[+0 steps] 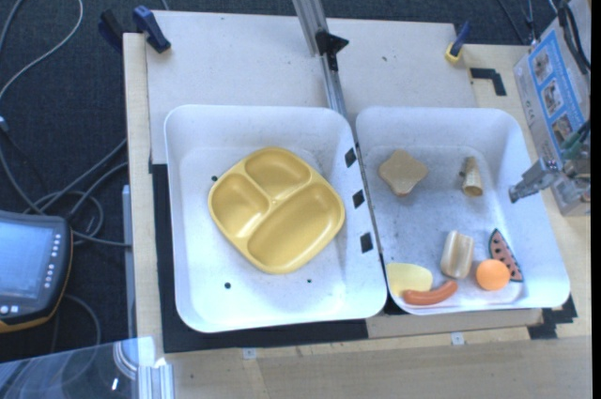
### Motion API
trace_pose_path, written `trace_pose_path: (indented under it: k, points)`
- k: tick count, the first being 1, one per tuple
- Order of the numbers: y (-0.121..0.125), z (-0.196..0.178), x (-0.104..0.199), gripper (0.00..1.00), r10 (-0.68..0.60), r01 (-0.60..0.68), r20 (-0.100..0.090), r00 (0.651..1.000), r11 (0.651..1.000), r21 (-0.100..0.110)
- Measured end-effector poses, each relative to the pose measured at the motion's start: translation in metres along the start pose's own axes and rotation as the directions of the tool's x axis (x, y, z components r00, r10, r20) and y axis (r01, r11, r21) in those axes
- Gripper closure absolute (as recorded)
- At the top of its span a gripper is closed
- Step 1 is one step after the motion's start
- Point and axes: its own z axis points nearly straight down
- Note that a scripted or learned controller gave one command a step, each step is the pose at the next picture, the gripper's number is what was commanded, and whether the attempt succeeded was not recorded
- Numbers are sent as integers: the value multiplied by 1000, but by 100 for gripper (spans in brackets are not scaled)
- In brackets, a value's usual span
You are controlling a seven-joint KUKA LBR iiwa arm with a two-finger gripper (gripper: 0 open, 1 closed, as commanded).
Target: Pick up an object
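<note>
A: Where is the pincer (537, 184)?

B: At the right edge of the view, over the right rim of the right bin (376, 130). A grey metal part points left toward the bin's inside. Whether it is wide or narrow, I cannot tell; nothing shows between its tips.

A: And the things it could pick up?

B: All in the right bin, to the left of and below the pincer in the view. Nearest is a small tan cylinder (470, 176), just beside the pincer's tip, a little to its left. Farther left lies a tan bread-like piece (403, 172), near the bin's upper left part.

A: The lower part?

B: A pale beige roll (457, 253) stands near the middle of the lower half. Right of it is an orange ball (492, 275), touching or nearly touching a watermelon slice (502, 253) that lies along the right wall. At the bottom edge a yellow piece (410, 276) sits by a red-orange sausage (430, 295); the two appear to touch.

A: The other bin?

B: The left bin (188, 134) holds a yellow divided plate (276, 209) with three compartments, well apart from the pincer. Both bins rest side by side on the tabletop (235, 59).
</note>
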Motion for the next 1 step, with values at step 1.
trace_pose_path:
  k: [1]
  points:
    - [0, 0, 0, 0, 0, 0, 0, 1000, 1000, 0]
